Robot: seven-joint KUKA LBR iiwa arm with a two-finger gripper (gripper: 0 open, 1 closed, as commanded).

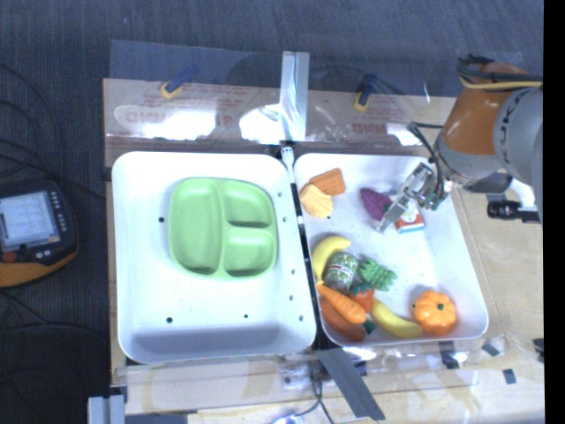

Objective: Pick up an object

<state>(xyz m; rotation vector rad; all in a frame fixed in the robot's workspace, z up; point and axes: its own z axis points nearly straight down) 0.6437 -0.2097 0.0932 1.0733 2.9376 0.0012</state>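
Reaching in from the right, the gripper is hanging over the far part of the right bin, its fingers angled down and to the left; whether they are spread or closed cannot be told from this angle. Nothing is visibly sitting between them.

Going by size, the left bin is holding a green divided tray, which is lying flat near its middle. The right bin is carrying the toy food. A yellow banana is lying just left of the bin's middle, and a second banana is lying along the near edge. An orange carrot is lying at the near left, touching a dark green-and-white piece above it. A small pumpkin is sitting in the near right corner. An orange wedge and a pale yellow piece are resting in the far left corner. A green leafy bit is lying beside the middle. A purple piece is lying just left of the fingertips, and a small red-and-white item is lying just beneath them, at their near side.
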